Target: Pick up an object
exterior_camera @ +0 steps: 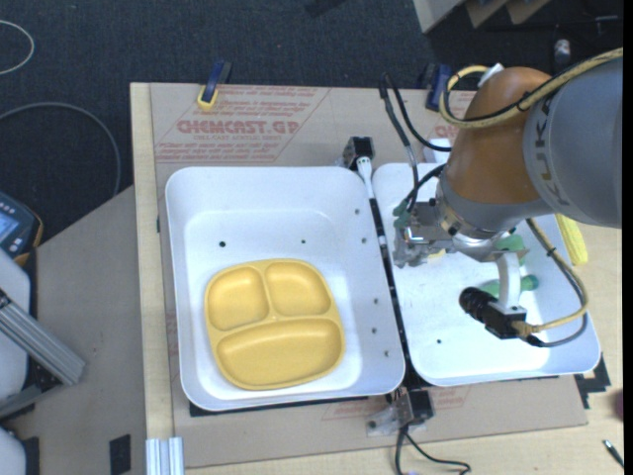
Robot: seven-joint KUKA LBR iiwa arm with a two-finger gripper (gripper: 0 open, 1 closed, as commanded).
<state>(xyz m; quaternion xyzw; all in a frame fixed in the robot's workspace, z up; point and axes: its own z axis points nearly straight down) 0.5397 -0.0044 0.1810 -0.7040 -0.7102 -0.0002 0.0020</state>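
Plate (274, 323), yellow and divided, lies in the left bin (188, 196), well apart from the hand (410, 240) at its three o'clock, over the right bin (435, 359). The hand's state I cannot tell. It risks closing on nothing there.
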